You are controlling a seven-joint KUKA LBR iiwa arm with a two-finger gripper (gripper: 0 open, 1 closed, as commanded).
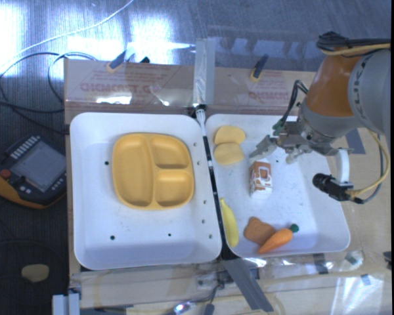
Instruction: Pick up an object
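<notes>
The small white carton with an orange-brown print (261, 178) lies mid right white bin (328, 231), just below the two-finger gripper (276, 146), nothing between its fingers. From here I read them as spread; the wrist hides their roots. The banana (229, 223) sits half tucked against the bin's left wall.
</notes>
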